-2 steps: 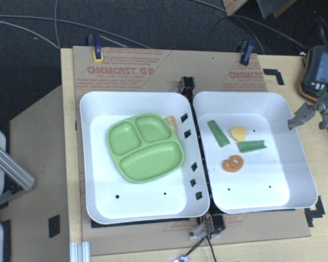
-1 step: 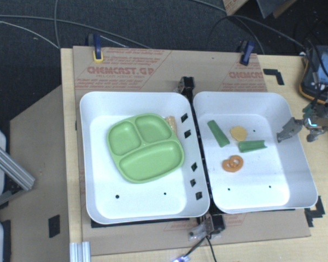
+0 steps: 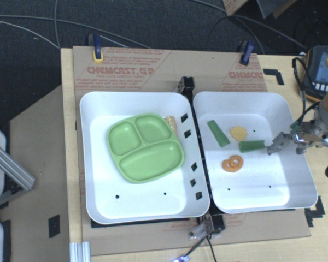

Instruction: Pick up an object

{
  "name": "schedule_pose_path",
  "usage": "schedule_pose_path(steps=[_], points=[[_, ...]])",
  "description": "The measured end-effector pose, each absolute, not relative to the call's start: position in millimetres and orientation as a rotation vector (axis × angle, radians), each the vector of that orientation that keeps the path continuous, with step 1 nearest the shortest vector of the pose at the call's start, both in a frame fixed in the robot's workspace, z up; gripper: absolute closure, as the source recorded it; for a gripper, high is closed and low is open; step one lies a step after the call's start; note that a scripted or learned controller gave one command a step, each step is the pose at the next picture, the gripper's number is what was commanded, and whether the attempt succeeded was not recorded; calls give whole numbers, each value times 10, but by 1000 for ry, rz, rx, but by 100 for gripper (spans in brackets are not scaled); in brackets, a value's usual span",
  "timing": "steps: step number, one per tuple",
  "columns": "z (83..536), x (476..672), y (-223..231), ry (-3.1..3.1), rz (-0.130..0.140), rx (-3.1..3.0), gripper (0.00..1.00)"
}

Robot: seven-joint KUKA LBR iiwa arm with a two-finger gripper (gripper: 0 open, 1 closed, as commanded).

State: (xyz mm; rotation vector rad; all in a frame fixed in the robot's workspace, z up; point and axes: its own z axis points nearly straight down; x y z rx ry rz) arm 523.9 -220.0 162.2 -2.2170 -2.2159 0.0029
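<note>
Two white bins are sitting on the cardboard-covered table; dark carpet is surrounding it; end effector grip unclear

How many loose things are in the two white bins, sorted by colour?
Green: 3, namely the green divided plastic plate, the green flat stick and the dark green flat block
Yellow: 1, the pale yellow round disc
Orange: 1, the orange ring-shaped piece
Tan: 1, the small tan piece at the plate's edge
Total: 6

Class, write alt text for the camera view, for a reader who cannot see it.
A gripper reaches from the right into the right bin, beside two green blocks, a yellow disc and an orange ring. The left bin holds a green divided plate.
</note>
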Motion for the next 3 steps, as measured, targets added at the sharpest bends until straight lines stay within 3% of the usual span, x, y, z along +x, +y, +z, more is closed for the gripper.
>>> schedule_pose_path(steps=[1, 2, 3], points=[[1015, 5295, -2205, -2217, -2, -2214, 0], [1154, 5302, -2216, -2220, -3, -2219, 100], [1770, 5289, -2151, -2227, -5, -2224, 100]])
